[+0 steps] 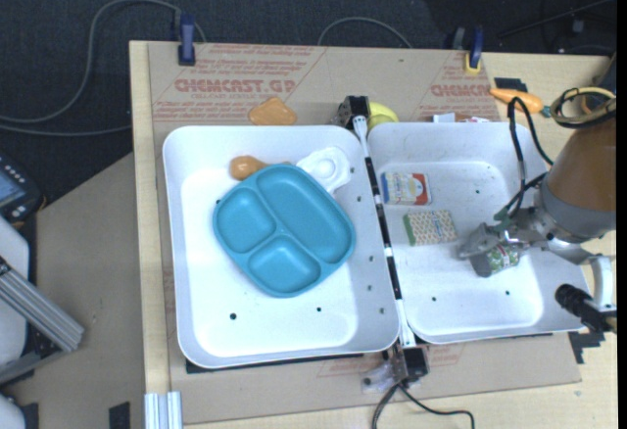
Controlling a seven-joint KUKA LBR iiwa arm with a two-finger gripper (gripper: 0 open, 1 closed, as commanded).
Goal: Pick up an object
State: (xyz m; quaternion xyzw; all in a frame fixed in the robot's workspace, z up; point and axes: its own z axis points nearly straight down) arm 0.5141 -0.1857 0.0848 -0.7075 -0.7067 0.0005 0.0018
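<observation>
The small flat green-patterned card (429, 226) lies in the right white bin (519, 314), just beside the grey two-finger gripper (487, 254). We can't tell the claw's state; we're at approach, next comes lining up.

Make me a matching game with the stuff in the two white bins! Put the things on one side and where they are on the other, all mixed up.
Things:
1. blue divided plate
2. small orange object
3. red and white packet
4. tool

Places:
A. right bin, near its top left
B. middle of the left bin
C. right bin, towards its right side
D. left bin, just above the plate's upper left edge

Pairs: 1-B, 2-D, 3-A, 4-C
</observation>
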